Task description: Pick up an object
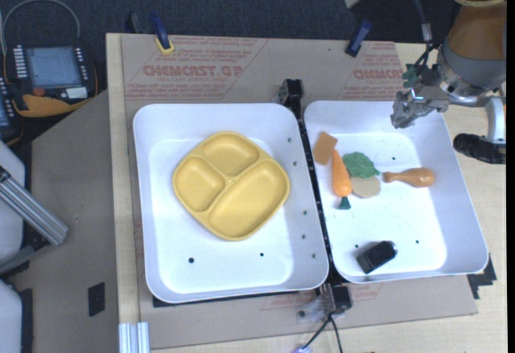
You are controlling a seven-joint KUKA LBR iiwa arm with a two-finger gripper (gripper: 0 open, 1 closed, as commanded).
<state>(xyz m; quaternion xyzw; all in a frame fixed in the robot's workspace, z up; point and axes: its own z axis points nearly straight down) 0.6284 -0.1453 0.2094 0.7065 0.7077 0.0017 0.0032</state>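
My gripper (405,116) hangs over the back right part of the right bin (451,263), above and clear of the objects. In that bin lie an orange carrot (341,175), an orange wedge (323,147), a green leafy piece (359,163), a beige disc (366,188), a tan drumstick-shaped piece (409,177) and a black block (376,256). Nothing shows between the fingers.
The left bin (161,263) holds a yellow divided plate (232,184). A black clamp (290,91) sits at the back between the bins. The arm's orange band (479,18) rises at the upper right. Cardboard (241,66) underlies both bins.
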